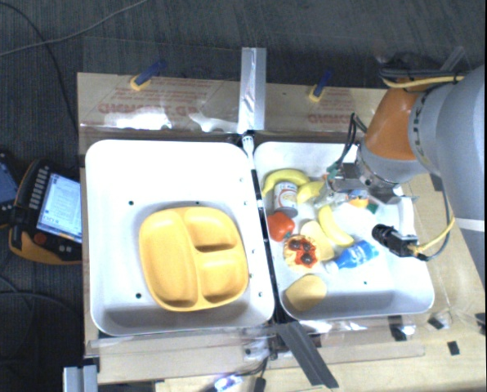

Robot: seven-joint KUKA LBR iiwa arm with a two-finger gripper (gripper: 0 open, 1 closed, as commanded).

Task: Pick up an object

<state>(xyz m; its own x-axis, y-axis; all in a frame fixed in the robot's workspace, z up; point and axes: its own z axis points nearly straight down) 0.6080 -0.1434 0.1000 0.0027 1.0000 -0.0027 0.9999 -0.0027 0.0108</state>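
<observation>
Grey two-finger gripper [347,188] is hovering low in the right white bin [407,296], over a yellow plastic banana [335,225] beside a blue-capped bottle [355,255]. Gripper state: cannot tell. Yellow divided tray [194,256] is sitting in the left bin [113,219].

Single fixed camera, mounted above the desk [104,88] and angled slightly downward. Far edge of the desk toward the top of the frame, near edge toward the bottom. Mounted far enough back to take in both white bins whole: left bin [113,186] at centre-left of the frame, right bin [390,292] at centre-right. Dark carpeted floor [64,23] along the top and left margins. Arm [448,137] entering from the upper right of the frame.
</observation>
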